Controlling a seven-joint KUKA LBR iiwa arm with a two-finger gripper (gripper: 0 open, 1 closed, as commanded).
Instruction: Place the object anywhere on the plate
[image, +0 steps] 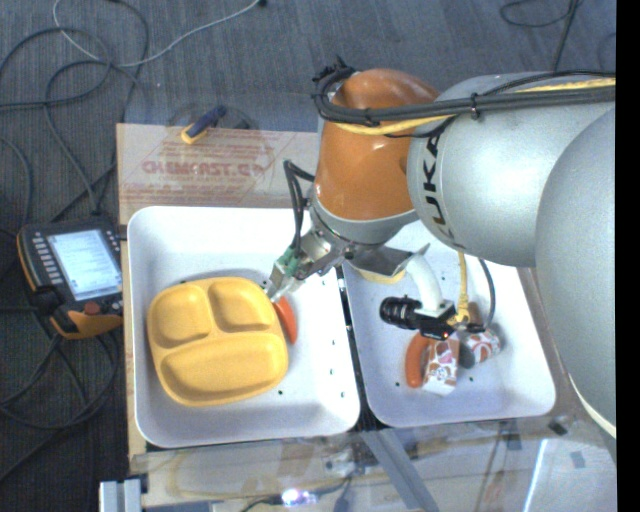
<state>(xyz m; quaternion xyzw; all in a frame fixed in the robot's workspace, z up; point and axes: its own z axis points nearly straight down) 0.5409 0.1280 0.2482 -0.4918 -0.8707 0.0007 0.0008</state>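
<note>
Item: small orange-red rounded object (288, 320), in the left shallow white bin (200, 240), just beside the right rim of the yellow compartmented plastic plate (215, 345), not on it.
End effector (283, 280): directly above the object; whether it is open or gripping cannot be told.
Risk: so near the rim, the object may slide off into the bin.

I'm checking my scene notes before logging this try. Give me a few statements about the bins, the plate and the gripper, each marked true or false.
1. The yellow plate lies in the left bin. True.
2. The small orange-red object sits in the middle of the plate. False: it is at the plate's right rim.
3. The gripper is over the right bin. False: it is over the left bin, by the plate's upper right corner.
4. The plate has three compartments. True.
5. An orange item lies in the right bin. True.
</note>
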